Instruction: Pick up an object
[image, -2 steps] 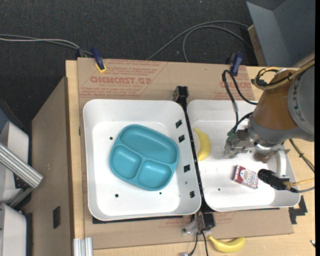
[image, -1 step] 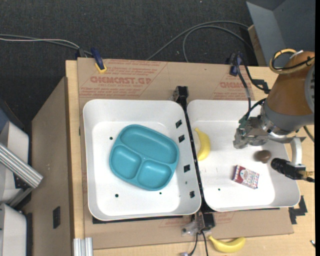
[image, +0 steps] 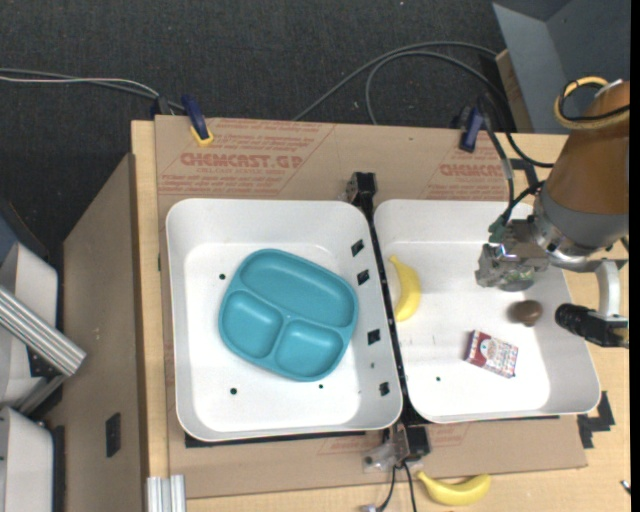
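My gripper (image: 503, 268) hangs over the right bin (image: 440, 395), near its upper right part, below the orange-banded wrist. Just below and to its right lies a small dark brown round object (image: 526, 313). A red and white card box (image: 490, 353) lies lower in the same bin. A yellow banana (image: 404, 288) rests against the bin's left wall. In the left bin (image: 195, 300) sits a teal divided plate (image: 288, 313).
A black divider with clips (image: 372, 290) runs between the two bins. Another banana (image: 458, 488) lies on the cardboard in front of the bins. Blue clamps (image: 197, 120) hold the cardboard at the back. A black part of the arm (image: 588, 322) reaches over the right bin's right edge.
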